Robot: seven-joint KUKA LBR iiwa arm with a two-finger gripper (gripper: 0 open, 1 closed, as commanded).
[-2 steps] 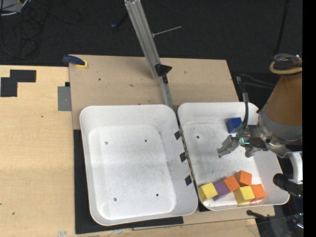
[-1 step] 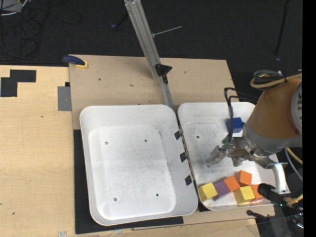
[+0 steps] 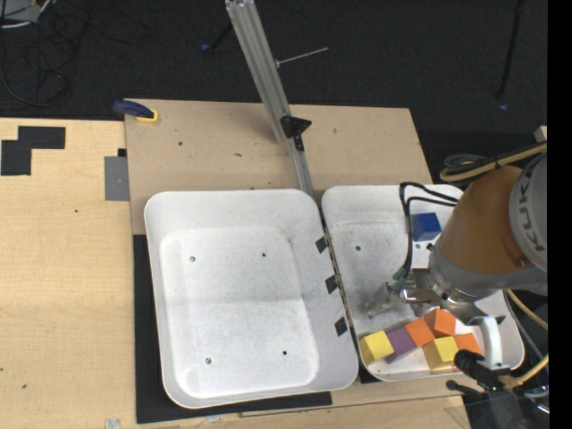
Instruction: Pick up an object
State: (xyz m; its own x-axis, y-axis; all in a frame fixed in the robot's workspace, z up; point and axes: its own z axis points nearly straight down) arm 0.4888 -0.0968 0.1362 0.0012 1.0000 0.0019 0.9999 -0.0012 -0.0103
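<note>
My gripper [image 3: 386, 300] is low inside the right bin [image 3: 357, 213], over bare floor near the bin's middle. The grey arm [image 3: 487, 235] comes in from the right and hides much of the bin's right half. Just below the gripper, a cluster of blocks lies in the front corner: a yellow block [image 3: 376, 345], a purple block [image 3: 403, 348], an orange block [image 3: 419, 333], another orange block [image 3: 444, 322] and a second yellow block [image 3: 440, 353]. A blue object [image 3: 427, 225] sits near the back, partly behind the arm. I see nothing held in the gripper.
The left bin [image 3: 232, 293] sits beside the right one, with black clips [image 3: 332, 284] along the shared rim. A slanted metal rail [image 3: 268, 79] rises behind the bins. A white curved piece [image 3: 492, 340] lies at the right bin's front right. Cables trail by the arm.
</note>
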